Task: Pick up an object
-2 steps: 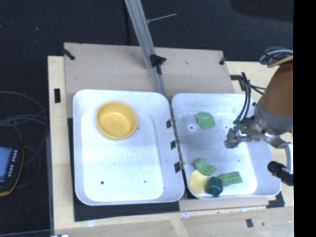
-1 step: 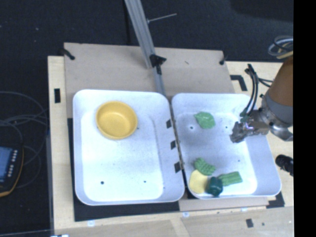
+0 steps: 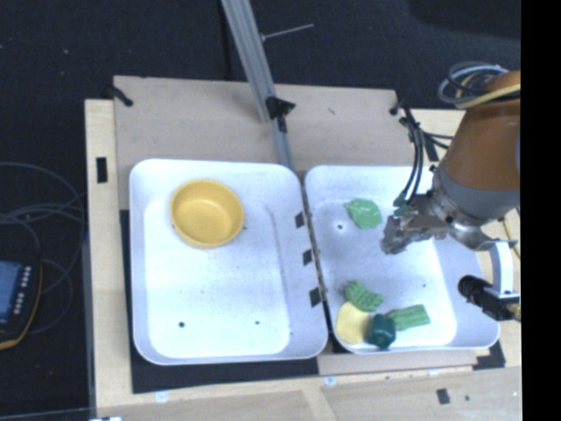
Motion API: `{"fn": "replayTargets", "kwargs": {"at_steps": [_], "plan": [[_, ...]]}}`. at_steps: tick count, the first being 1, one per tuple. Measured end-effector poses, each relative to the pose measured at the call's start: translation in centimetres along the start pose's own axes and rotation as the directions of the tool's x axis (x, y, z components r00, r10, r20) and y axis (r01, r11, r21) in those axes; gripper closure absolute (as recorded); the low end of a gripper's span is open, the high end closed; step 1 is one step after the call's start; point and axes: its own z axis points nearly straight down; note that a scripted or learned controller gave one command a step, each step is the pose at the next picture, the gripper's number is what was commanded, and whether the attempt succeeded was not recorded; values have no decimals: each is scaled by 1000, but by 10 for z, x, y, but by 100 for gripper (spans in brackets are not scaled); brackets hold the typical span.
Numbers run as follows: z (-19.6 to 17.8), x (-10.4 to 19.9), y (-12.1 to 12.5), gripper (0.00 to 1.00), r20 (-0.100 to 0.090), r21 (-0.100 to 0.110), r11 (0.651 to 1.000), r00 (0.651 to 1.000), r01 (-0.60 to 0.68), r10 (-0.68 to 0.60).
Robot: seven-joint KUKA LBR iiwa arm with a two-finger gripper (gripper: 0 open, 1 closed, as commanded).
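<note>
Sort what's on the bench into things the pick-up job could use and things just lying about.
For the job:
- tool, over the right bin
- green piece nearest it
- green block
- yellow piece
- dark teal lump
- green bar
- yellow bowl in the left bin

Lying about:
- metal rail
- handheld screen

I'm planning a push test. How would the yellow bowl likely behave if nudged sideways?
The yellow bowl sits upright and alone in the left bin, so it would probably slide rather than roll. It looks like thin plastic, likely light. A push high on its rim might tip it.
</note>
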Motion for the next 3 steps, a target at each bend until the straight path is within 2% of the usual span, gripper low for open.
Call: {"fn": "replayTargets", "kwargs": {"at_steps": [3], "plan": [[21,147,-14,100,0,1,1000,1000,0,0]]}}
